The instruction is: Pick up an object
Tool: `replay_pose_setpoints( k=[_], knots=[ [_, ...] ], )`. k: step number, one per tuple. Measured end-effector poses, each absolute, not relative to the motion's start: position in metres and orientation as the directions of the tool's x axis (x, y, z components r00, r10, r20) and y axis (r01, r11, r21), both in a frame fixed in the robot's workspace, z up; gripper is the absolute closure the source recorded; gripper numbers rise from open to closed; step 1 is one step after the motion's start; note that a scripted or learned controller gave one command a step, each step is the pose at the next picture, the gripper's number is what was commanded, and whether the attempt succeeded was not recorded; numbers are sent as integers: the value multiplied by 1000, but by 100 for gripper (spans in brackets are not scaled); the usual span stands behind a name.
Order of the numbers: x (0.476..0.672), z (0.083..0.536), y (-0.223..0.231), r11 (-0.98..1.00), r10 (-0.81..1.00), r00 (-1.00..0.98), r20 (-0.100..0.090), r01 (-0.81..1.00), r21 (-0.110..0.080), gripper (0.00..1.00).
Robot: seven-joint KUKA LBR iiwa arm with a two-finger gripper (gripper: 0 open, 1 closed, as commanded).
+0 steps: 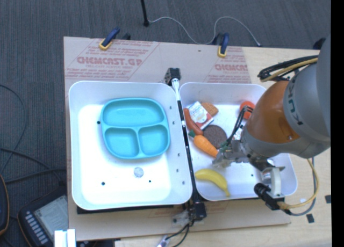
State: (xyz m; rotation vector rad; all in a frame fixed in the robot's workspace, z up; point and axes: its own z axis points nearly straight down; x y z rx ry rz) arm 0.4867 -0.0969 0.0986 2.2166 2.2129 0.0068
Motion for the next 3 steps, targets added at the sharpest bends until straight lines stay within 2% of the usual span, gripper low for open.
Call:
replay_pose_setpoints(
  k=[1, 2, 3],
  knots=[
    [486, 98, -97, -2, 1000, 2, -3, 1000, 8, 0],
    [485, 87, -97, -1, 1000, 1, -2, 1000, 4, 0],
    [487, 99, -97, 0, 1000, 0, -3, 1000, 9, 100]
  ],
)
